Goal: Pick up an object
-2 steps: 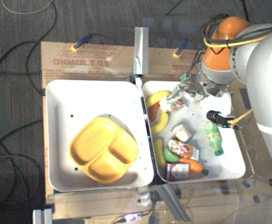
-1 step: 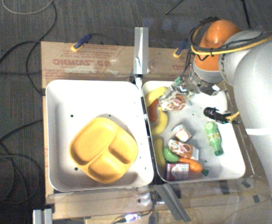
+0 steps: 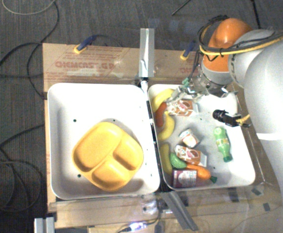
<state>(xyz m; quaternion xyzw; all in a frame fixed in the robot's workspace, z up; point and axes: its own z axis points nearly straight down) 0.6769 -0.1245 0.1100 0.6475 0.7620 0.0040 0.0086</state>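
Observation:
The right bin [image 3: 238, 176] holds a heap of toy groceries. A red and white carton [image 3: 182, 108] lies near the bin's far left, on top of a yellow banana [image 3: 168, 125]. My gripper [image 3: 187, 89] hangs right above the carton's far edge, under the orange wrist band [image 3: 224, 38]. Whether it touches the carton is unclear. Further forward lie a small can [image 3: 190, 139], a second carton [image 3: 190, 155], a green bottle [image 3: 222, 143], a carrot [image 3: 201, 172] and a dark red pouch [image 3: 183, 178].
The left bin [image 3: 59, 130] contains a yellow divided plate [image 3: 108, 155]. A metal divider post [image 3: 147, 52] stands between the bins at the back. A black fitting [image 3: 224, 115] sticks out from the arm over the right bin. Cables cross the floor around the bench.

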